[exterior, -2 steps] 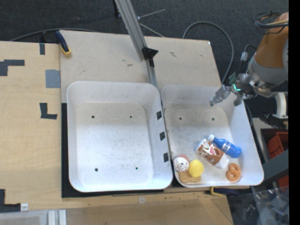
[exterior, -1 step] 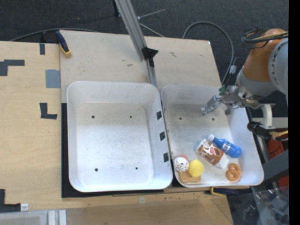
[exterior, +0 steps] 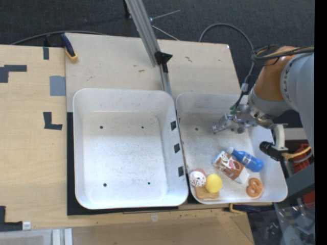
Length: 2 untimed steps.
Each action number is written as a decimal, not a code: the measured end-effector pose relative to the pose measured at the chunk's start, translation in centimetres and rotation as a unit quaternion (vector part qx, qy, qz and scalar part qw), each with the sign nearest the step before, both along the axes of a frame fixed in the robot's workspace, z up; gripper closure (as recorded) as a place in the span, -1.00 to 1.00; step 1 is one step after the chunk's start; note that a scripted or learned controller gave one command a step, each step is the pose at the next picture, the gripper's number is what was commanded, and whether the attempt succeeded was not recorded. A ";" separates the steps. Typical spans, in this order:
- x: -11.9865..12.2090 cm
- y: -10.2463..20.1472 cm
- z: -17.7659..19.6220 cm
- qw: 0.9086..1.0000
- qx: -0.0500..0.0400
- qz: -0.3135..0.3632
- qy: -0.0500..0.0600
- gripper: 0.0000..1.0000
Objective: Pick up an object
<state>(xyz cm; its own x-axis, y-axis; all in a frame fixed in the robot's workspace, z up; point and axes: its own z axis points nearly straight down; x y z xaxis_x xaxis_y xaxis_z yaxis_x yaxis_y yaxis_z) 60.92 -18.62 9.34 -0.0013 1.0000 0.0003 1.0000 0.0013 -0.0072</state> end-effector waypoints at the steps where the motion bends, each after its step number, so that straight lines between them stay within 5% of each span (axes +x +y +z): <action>1: 0.2 0.0 1.4 1.000 0.000 0.001 -0.002 1.00; 2: -0.6 -0.5 6.6 1.000 -0.001 0.000 -0.005 1.00</action>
<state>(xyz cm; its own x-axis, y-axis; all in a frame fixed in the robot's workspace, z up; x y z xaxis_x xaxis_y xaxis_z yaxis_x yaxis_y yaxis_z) 60.34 -19.15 15.93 -0.0003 1.0000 -0.0015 1.0000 0.0003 0.0035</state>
